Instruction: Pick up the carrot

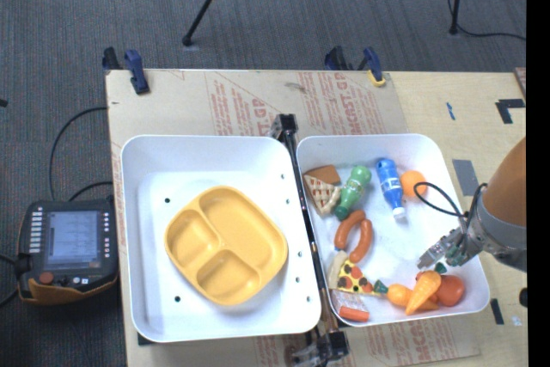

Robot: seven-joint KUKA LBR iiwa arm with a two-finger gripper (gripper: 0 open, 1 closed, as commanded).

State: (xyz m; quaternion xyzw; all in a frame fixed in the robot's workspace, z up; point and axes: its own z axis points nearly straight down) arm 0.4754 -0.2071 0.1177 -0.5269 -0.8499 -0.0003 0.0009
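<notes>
Nearest the camera, along the lower edge of the right bin [468, 185], lay a row of toy food: a small orange piece [353, 315] at the bin's bottom left corner, a pizza slice [351, 278] just above it, an orange round piece [398, 295], the carrot [422, 291] and a red tomato [449, 290]. The carrot rested flat on the bin floor, its broad end up toward the gripper and its point aimed down and to the left, touching or nearly touching the round piece on one side and the tomato on the other. The gripper [440, 253] hung just above the carrot's broad end, reaching in from the right on the grey wrist with its orange band [517, 193] behind it. Whether the claw stood apart or together could not be told at that angle, and nothing showed between its tips. By that reading the task was only at the approach: the arm had been brought over the right object, but no grasp was made and the carrot had not left the bin. What remained was to descend, close on the carrot without catching the tomato beside it, and lift. Farther up the same bin sat two sausages [356, 235], a sandwich wedge [323, 187], a green bottle [352, 191], a blue bottle [390, 186] and an orange ball [413, 183]. The left bin [142, 185] held a yellow divided plate [225, 245].
</notes>
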